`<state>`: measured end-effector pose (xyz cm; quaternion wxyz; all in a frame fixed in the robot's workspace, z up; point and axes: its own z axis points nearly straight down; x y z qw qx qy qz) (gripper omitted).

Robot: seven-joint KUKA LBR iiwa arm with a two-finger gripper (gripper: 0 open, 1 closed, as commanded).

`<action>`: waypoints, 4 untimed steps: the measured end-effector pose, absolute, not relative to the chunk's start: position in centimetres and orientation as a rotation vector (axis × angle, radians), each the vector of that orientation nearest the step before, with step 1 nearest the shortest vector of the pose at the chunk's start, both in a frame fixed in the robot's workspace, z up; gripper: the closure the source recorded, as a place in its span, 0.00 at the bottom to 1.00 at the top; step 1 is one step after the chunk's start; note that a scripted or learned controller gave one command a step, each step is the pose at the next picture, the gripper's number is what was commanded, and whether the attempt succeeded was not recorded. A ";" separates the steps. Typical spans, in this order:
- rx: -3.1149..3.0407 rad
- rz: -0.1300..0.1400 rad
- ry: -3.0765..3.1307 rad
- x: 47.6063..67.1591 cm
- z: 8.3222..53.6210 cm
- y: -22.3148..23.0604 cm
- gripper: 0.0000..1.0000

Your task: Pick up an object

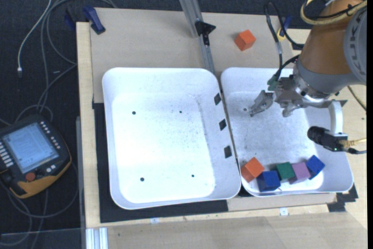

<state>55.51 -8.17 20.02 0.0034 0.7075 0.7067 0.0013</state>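
Your candidates for the pick are five small cubes lying in a loose row along the near rim of the right-hand shallow white plastic bin [335, 175]: an orange cube [252, 168] at the end nearest the bins' shared divider, then a dark blue cube [268, 180], a green cube [285, 171], a pale purple cube [301, 170] and a second blue cube [315, 165], each touching or just beside its neighbour. They look like hard, matte, flat-faced blocks, which should suit a two-finger pinch, though their crowding leaves little room for a finger between them. The two-finger gripper [273, 104] hangs over the middle of that same bin, well apart from the row, its fingers spread and nothing between them. So you should judge the task as barely begun: no cube is grasped or lifted, and the approach, closing and raising all remain. The bin floor is smooth white with fine dark speckling. Across the divider lies the left-hand white bin [116, 81], with the same speckled finish. Beyond the right bin's far rim, on the bare tan wooden bench [145, 38], a lone orange cube [245, 39] rests outside both bins.
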 end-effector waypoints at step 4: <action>2.217 0.001 2.224 60.8 19.8 -6.9 1.00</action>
